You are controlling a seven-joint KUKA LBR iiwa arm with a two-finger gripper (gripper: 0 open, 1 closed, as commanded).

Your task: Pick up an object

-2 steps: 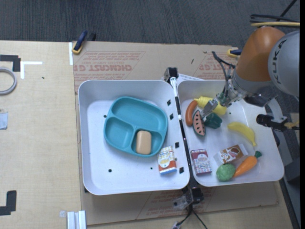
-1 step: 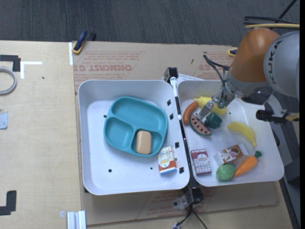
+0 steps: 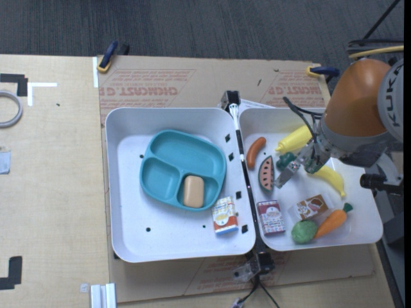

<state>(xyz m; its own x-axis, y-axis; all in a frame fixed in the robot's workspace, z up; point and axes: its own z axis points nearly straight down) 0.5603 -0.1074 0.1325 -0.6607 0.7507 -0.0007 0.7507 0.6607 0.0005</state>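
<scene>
Object to be picked: none is seen lifted yet in the camera view. The gripper (image 3: 287, 172) is lowered into the right bin (image 3: 359, 233) beside the watermelon slice (image 3: 266, 174); its grasp cannot be told, so picking is judged unfinished.

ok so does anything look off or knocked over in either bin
Nothing is spilled or broken. The small juice carton in the left bin lies tipped against the teal plate's edge, and the toy foods in the right bin lie loosely scattered.
</scene>
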